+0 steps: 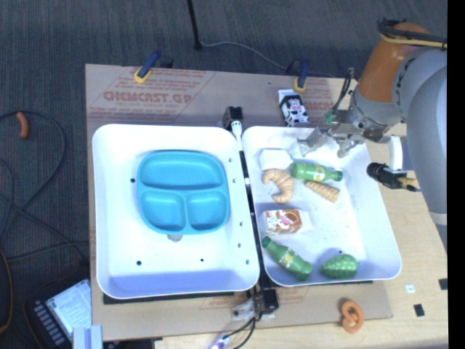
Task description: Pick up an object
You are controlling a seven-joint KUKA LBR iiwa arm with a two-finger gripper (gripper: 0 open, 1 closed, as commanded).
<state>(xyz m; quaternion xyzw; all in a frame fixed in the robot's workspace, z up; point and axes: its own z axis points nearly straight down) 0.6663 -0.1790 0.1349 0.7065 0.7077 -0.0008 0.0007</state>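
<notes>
Reaching from the right, the claw [325,142] hovers open above the green bottle [315,171].

We see bare floor in the right bin [378,231] toward 3 o'clock; the green bottle [314,171], croissant [280,183] and cone [322,190] crowd its 12 o'clock end, a carton [282,221] its middle.

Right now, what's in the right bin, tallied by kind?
Green bottles: 2
Croissant: 1
Cone: 1
Small carton: 1
Green bumpy vegetable: 1
White block: 1
Total: 7
</notes>
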